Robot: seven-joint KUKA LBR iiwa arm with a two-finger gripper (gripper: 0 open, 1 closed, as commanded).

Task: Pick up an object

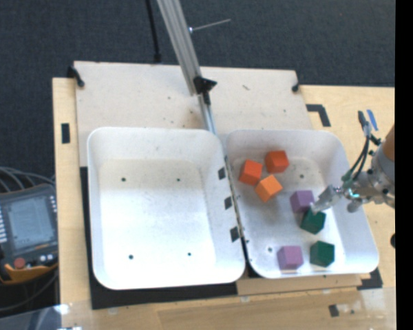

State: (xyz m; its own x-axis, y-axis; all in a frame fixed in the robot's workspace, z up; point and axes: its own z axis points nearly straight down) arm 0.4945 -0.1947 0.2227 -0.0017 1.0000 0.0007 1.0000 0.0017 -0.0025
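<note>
The right bin [334,145] holds several small blocks. Three orange ones cluster at its upper middle: a red-orange block [250,172], an orange block [277,161] and a lighter orange block [269,188]. A purple block [302,201] lies mid-bin with a dark green block [313,221] tilted just below it. Another purple block [289,256] and a second green block [322,253] sit near the front wall. My gripper [325,201] reaches in from the right, its tip right beside the purple block and just above the tilted green block. Contact with either is unclear.
The left bin [158,205] sits beside the right one, and they share a middle wall [233,205]. A slanted aluminium pole [181,40] rises from behind the bins. A teach pendant [24,225] with cables lies off the bench at the left.
</note>
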